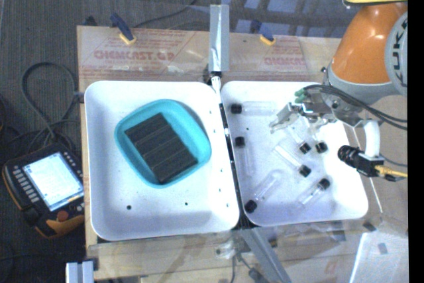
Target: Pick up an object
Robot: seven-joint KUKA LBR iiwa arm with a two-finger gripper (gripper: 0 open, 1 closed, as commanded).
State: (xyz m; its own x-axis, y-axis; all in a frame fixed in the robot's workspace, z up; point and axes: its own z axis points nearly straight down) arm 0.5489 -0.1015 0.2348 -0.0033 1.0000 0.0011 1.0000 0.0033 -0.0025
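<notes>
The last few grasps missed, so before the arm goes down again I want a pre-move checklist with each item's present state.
1. Small clear vials with black caps lie in the right white bin: ok.
2. Gripper is above that bin: ok.
3. A vial between the jaws: cannot tell.
4. Vials lie apart from each other, leaving room to grasp one: ok.
5. Teal plastic tray with a black ridged block sits in the left white bin, out of the way: ok.
</notes>
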